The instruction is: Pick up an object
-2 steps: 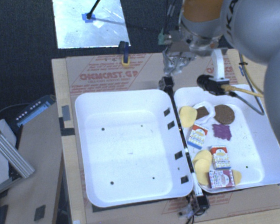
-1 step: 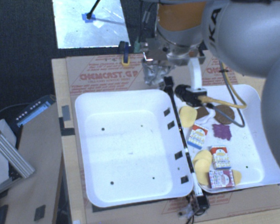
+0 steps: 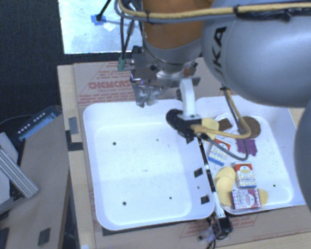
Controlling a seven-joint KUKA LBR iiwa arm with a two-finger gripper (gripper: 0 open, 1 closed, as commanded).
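Pincer [image 3: 144,99]: grey metal, upper centre of the frame, over the far rim of the left shallow white bin [image 3: 143,171]. How far it is open cannot be told, since the wrist housing masks it. No item is seen in its hold.

Right shallow white bin [image 3: 282,163], right of centre. Contents, all apart from the pincer:
- round brown disc [image 3: 252,127], far side
- purple soft piece [image 3: 248,146], just below the disc
- small white-and-blue box [image 3: 218,154], near the shared rim
- pale yellow rounded pieces [image 3: 223,181], possibly chips, lower part
- red-and-white carton [image 3: 245,175], touching the yellow pieces
- red printed packet [image 3: 245,199], at the near rim

Brown cardboard sheet with red lettering [image 3: 103,83]: under both bins.

Tan worktop [image 3: 41,159]: left of the frame.
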